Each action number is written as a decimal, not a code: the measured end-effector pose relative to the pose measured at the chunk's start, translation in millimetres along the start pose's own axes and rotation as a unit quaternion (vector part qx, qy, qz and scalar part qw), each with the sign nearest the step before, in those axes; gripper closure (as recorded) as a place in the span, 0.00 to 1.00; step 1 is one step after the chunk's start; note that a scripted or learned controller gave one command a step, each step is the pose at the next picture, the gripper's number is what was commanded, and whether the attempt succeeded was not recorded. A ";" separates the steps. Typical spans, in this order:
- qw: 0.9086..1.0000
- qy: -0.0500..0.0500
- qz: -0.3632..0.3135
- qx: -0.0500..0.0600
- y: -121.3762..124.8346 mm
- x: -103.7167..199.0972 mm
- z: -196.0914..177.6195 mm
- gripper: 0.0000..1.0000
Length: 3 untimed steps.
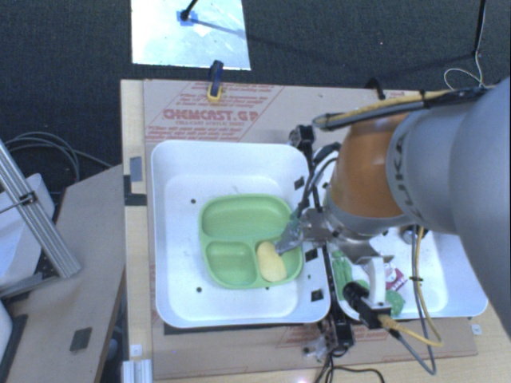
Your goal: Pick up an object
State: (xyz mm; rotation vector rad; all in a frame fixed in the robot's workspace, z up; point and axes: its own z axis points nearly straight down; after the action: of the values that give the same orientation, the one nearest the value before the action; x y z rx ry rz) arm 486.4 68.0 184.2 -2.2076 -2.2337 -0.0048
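A green divided plate [239, 222] lies in the left white bin [180, 182]. A yellow lemon-like object [271, 262] rests in the plate's lower right compartment. My gripper [290, 238] hangs over the plate's right rim, just above and to the right of the yellow object, close to it or touching it. The arm's grey body and orange band [363, 174] cover most of the right bin [459, 294]. A green object [345, 282] and a red-and-white packet [394, 278] peek out below the wrist in the right bin.
Cardboard sheeting with red lettering [211, 114] lies under the bins. A yellow clamp [215, 86] sits at the bench's far edge. Cables [415, 325] hang from the wrist over the right bin's front. A metal frame [32, 214] stands at the left.
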 end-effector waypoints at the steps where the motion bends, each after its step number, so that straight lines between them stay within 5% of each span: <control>1: 1.000 -0.002 0.008 0.000 11.7 -70.8 -0.5 0.00; 2: 1.000 0.001 -0.002 0.001 -0.5 41.7 0.3 0.00; 3: 1.000 -0.002 0.007 -0.004 6.1 -15.3 -65.4 0.00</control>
State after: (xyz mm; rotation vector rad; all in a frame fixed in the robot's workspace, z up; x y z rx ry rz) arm 492.6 52.6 249.6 -2.2289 -2.2228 -0.0091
